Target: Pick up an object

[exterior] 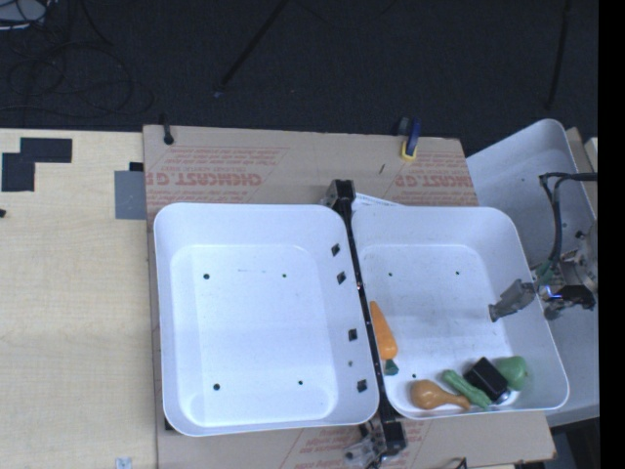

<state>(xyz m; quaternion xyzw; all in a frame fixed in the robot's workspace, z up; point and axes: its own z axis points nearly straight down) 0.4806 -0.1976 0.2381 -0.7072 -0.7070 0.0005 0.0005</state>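
Observation:
The right bin [444,231] holds several objects along its left and near sides. An orange carrot-shaped piece [383,332] lies by the divider, with a small teal bit [392,367] just below it. At the near edge lie a tan pear-shaped object [435,394], a long green piece [467,387], a black block [485,379] and a round green object [512,369]. My gripper [509,304] hangs over the bin's right side, above and right of that cluster and touching none of it. Nothing shows in its grasp.
The left bin [249,223] sits beside the right one, with a black clip strip [354,301] between them. Both rest on a cardboard sheet [293,164]. A yellow and blue clamp [409,145] stands at the cardboard's far edge. Cables [559,213] hang at the right.

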